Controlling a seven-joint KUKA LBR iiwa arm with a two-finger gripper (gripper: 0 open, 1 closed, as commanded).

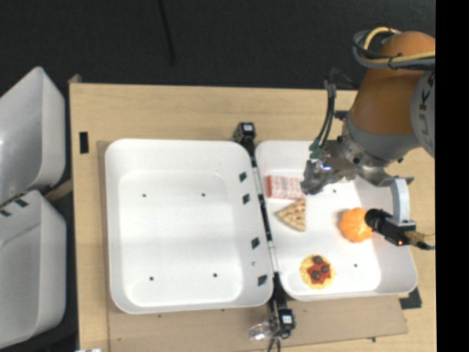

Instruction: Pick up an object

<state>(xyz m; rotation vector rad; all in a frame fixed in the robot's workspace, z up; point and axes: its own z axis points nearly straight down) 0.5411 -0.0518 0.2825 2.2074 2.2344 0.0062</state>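
Observation:
My gripper (314, 178) hangs over the back part of the right bin (396, 277), at the right end of a small red-and-white packet (282, 187). A pizza slice (293, 215) lies just in front of the packet. An orange (355, 225) sits to the right, and a small round tart with dark berries (316, 270) lies near the bin's front. The fingers point down and the arm hides their tips, so nothing shows between them.
The left bin (183, 222) sits beside the right one, with a black-clipped divider (258, 211) between them. A black cable fitting (392, 227) reaches in next to the orange. White boxes (26, 196) stand at the far left of the bench.

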